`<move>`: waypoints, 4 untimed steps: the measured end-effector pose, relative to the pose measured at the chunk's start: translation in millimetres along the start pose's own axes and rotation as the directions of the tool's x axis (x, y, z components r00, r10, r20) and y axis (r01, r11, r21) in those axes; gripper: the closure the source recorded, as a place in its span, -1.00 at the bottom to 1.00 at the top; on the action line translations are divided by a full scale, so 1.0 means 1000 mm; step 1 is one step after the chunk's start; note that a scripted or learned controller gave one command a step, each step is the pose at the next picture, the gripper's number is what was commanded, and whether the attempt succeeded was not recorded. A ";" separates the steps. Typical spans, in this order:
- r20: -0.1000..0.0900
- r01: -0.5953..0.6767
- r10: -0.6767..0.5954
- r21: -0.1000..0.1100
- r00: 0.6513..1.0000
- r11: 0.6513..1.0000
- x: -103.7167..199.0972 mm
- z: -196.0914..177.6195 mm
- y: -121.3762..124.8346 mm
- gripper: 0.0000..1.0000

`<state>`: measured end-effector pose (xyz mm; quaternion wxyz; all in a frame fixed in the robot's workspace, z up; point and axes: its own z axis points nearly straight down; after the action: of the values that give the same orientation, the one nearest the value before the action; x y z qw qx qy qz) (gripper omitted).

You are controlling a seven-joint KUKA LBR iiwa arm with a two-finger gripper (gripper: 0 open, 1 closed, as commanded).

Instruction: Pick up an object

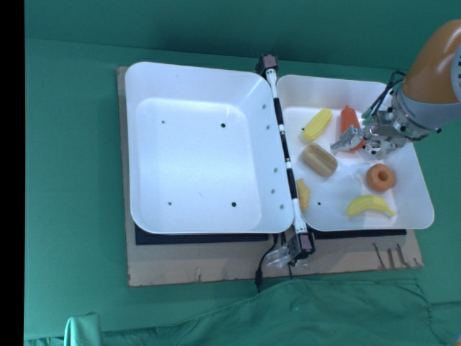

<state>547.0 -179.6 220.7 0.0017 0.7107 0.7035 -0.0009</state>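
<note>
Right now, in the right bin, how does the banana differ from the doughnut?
The banana is yellow, long and curved; the doughnut is orange, round, with a hole. The banana lies nearer the bin's front edge; the doughnut sits closer to the gripper. Both rest on the right bin floor, untouched.

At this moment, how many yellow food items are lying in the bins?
3, all in the right bin: a corn cob near its back left, a smaller yellow piece against the divider side, and a banana at the front. The arm could hide more.
</note>
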 end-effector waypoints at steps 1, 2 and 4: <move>0.005 0.001 -0.001 0.002 1.000 1.000 0.026 0.040 0.067 -1.00; 0.002 0.003 -0.003 -0.009 1.000 1.000 -0.011 0.037 0.021 -1.00; 0.005 0.005 -0.005 -0.016 1.000 1.000 -0.010 0.037 -0.075 -1.00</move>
<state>471.8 -189.0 184.2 0.0091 0.7089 0.7052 0.0031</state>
